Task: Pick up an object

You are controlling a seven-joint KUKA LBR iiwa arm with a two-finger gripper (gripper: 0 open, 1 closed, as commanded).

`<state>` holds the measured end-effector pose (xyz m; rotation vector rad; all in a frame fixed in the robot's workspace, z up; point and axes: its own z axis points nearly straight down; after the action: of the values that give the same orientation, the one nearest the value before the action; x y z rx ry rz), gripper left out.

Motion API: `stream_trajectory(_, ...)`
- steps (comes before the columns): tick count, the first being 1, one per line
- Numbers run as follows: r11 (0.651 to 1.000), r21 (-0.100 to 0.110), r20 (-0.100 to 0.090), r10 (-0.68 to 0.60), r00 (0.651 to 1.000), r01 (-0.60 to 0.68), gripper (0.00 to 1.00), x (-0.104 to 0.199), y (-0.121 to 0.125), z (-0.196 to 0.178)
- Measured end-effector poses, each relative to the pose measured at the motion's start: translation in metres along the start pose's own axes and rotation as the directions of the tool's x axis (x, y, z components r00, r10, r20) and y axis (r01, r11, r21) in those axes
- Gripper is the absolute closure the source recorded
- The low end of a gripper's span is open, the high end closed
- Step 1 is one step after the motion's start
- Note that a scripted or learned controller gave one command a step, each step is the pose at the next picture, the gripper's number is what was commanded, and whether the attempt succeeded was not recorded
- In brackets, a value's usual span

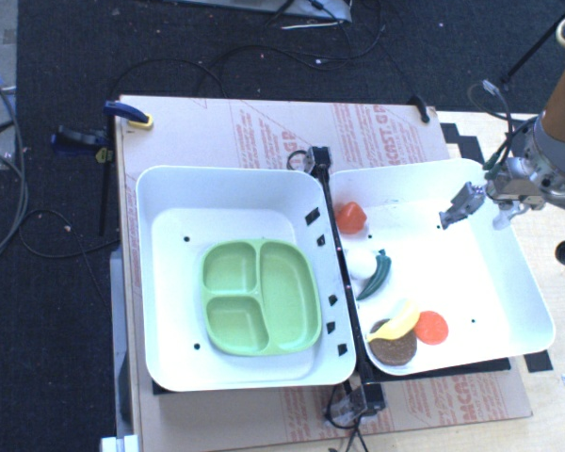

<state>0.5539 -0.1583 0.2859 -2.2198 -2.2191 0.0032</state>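
Both white bins, the left bin (160, 252) and the right bin (508, 281), look like smooth moulded plastic with a soft sheen, and the green divided tray (261, 298) looks like matt, smooth plastic. The desk (235, 130) top is a dull cardboard-like sheet with red print, and the floor (56, 45) around it looks like dark, rough carpet. The claw (471, 205) has a greyish metallic look, and the orange ball (351, 217) is smooth with a slight gloss.

Green divided plate (261, 297) lies centred in the left bin (160, 252). Blue clamp (127, 114) sits at the table (264, 130) corner, eleven o'clock from the plate.
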Motion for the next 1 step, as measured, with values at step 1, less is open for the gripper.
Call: stream_trajectory(1, 1.0, -0.003, 0.0, 0.0, 1.0, 0.0, 0.0, 0.0001, 0.0006, -0.0015)
